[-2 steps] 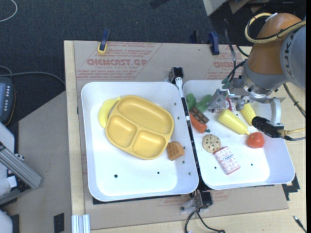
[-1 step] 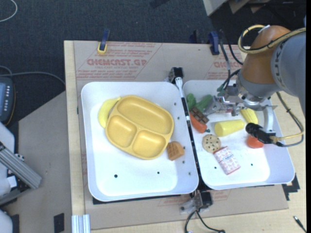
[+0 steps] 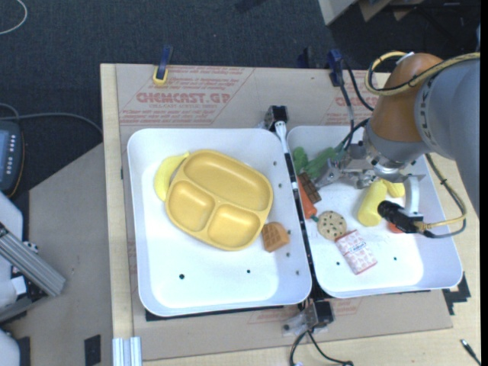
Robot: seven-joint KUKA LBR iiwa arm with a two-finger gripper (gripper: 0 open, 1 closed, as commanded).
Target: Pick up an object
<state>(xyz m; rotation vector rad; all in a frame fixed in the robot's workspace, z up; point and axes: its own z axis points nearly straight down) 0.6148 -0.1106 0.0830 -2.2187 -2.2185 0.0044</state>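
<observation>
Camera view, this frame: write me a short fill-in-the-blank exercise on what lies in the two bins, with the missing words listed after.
1. The yellow divided tray lies in the ____ bin.
2. The round cookie lies in the ____ bin.
3. The brown piece sits beside the tray's lower ____ corner.
4. The red-and-white packet lies just ____ the cookie in the image.

Missing words: left; right; right; below
</observation>
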